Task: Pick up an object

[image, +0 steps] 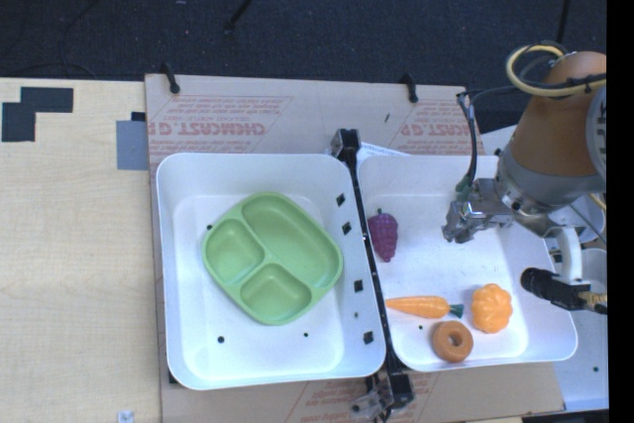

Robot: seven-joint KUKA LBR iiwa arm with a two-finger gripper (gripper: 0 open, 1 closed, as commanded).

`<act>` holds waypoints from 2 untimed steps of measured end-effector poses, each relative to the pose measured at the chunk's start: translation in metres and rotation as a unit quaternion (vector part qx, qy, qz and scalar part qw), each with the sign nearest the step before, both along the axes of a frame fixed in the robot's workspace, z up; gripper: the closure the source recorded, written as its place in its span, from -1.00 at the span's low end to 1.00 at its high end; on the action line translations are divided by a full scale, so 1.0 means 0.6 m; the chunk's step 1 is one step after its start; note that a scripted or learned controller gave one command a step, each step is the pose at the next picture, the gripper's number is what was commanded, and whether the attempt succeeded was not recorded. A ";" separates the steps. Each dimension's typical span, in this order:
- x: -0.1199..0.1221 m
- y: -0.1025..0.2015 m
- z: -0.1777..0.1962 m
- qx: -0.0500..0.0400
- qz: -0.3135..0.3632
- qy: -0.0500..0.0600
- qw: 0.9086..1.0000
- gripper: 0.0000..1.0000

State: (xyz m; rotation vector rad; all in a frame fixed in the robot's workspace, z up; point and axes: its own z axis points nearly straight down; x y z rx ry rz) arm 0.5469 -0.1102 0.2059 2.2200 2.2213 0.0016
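A single fixed camera sits above the surface (79,243) and looks down at a slant, far enough back to take in both white bins: the left bin (188,312) and the right bin (535,342). Dark floor fills the top of the view, and the arm (555,134) enters from the right.

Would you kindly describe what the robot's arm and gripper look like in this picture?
The arm has a rounded orange band above a grey wrist section. A yellowish cable loops over its top, and a thin dark cable runs down its left side. The gripper is small, metallic grey and blocky. A black cylindrical part sticks out below the wrist.
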 end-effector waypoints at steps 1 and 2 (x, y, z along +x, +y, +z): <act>0.000 -0.009 0.104 0.000 0.000 -0.001 1.000 1.00; 0.000 -0.010 0.108 0.000 0.000 0.002 1.000 1.00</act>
